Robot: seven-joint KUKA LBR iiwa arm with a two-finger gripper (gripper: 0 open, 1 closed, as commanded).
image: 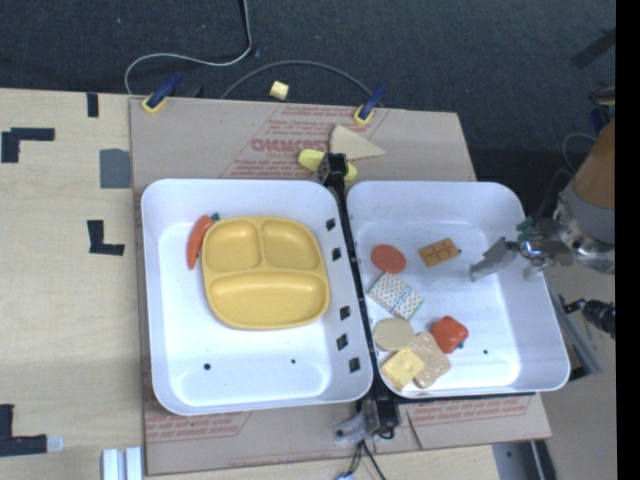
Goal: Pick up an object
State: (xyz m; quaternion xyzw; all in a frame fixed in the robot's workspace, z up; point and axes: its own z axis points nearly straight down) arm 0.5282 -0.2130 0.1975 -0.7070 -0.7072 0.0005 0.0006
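Cardboard covers the desk (pixel 400 133) under two white bins. At the right bin's (pixel 500 208) edge hangs the tool (pixel 497 260), grasping nothing; whether released or clenched I cannot tell. A carrot (pixel 197 241) lies partly hidden beside the yellow tray (pixel 266 271).

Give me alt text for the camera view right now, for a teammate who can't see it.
The end effector hangs over the right bin's right side, holding nothing, with small toy foods clustered in that bin's left half. The left bin holds a yellow divided plate and an orange carrot beside it.
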